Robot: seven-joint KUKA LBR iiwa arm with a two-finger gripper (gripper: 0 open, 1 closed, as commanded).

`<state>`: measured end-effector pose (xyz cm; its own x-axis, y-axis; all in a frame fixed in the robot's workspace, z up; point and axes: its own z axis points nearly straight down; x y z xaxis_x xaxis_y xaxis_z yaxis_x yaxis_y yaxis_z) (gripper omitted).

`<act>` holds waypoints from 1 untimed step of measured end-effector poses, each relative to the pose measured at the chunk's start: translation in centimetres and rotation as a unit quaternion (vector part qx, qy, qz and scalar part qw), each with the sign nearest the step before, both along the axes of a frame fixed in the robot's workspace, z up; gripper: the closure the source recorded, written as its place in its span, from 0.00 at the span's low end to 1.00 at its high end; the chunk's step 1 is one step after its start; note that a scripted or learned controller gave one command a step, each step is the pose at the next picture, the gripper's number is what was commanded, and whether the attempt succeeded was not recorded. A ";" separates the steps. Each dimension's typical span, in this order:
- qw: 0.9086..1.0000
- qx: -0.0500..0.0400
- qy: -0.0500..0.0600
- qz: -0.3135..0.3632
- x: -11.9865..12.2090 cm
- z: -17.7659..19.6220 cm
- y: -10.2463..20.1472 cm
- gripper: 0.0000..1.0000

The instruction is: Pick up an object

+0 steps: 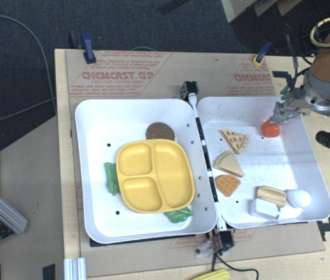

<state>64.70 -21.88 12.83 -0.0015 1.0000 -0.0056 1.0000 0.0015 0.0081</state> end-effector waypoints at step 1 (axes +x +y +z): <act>1.000 0.001 0.003 0.000 -0.2 -0.3 0.1 0.00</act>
